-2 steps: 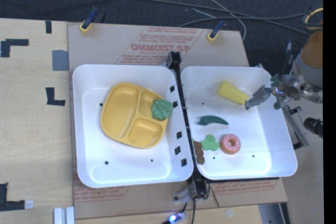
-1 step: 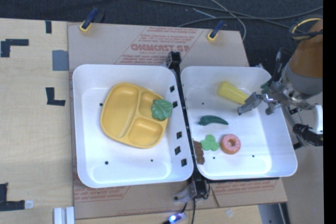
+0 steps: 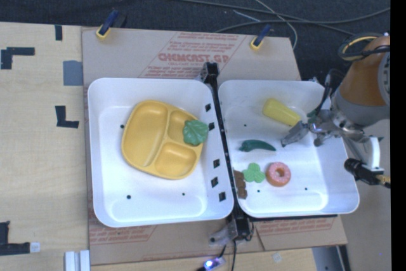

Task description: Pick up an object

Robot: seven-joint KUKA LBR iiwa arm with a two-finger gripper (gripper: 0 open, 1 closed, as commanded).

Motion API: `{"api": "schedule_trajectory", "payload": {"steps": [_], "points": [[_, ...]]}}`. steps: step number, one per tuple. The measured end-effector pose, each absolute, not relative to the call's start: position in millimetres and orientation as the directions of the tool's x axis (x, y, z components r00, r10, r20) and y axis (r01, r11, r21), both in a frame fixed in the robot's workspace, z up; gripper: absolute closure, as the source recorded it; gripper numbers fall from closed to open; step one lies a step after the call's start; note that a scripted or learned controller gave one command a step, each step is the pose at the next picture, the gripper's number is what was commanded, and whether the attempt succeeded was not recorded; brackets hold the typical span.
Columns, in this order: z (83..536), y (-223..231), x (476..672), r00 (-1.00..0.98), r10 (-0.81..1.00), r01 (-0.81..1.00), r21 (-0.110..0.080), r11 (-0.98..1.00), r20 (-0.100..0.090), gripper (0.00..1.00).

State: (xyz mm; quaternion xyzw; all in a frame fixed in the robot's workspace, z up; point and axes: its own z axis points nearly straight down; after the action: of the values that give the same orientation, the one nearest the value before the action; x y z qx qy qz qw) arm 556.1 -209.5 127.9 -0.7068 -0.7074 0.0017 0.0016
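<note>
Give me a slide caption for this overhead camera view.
Claw poised over right bin beside yellow cylinder.

The arm point(image 3: 366, 82) is running off the frame's right side, so little beyond its orange band and wrist is showing. The gripper point(image 3: 304, 133) is blurring against the right bin point(image 3: 346, 200), too small to read at its tip. A brown object point(image 3: 240, 183) beside the green toy point(image 3: 253, 173) is too small to identify. The divider point(image 3: 219, 136) is partly hiding the bins' inner walls.
</note>
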Motion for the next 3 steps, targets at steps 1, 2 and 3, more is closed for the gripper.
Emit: {"api": "schedule_trajectory", "payload": {"steps": [1, 2, 3], "points": [[83.2, -209.0, 556.4, -0.002, 1.000, 1.000, 0.000, 0.002, -0.002, 0.00], [96.7, -209.8, 557.7, -0.002, 1.000, 1.000, 0.004, 0.002, -0.005, 1.00], [143.2, -214.8, 551.7, 0.000, 1.000, 1.000, 0.002, 0.000, -0.001, 1.00]]}}
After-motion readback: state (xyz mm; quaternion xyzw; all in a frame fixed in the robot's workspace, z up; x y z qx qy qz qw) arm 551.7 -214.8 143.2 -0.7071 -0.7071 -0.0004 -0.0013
